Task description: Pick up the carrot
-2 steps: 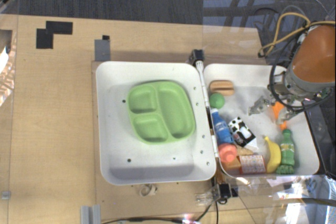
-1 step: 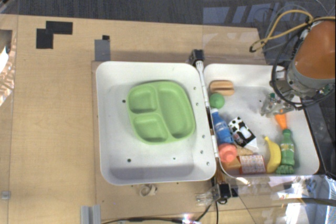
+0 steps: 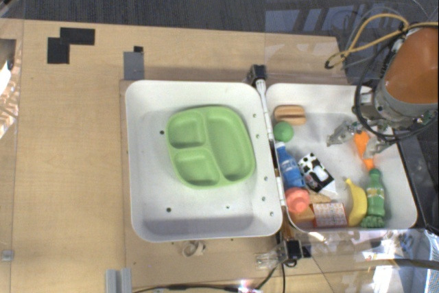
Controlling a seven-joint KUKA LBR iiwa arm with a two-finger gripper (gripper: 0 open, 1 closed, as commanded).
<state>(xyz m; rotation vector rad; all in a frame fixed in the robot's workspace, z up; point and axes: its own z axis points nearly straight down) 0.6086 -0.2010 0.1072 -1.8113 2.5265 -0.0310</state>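
Grey arm (image 3: 411,89) with orange band reaching in from the right, wrist angled downward, gripper (image 3: 358,137) low

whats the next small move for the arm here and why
Probably a short straight lift, then a check of the grasp. The gripper sits low in the right bin with the orange carrot right at its fingers, near the green bottle. Whether the carrot is truly pinched is unclear, so rise slowly.

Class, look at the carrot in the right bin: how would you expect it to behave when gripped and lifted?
The carrot looks like a small moulded toy, so probably stiff and light. Its tapered, rounded shape may let it slip or pivot between fingers. Lying near the gripper, it could roll if nudged.
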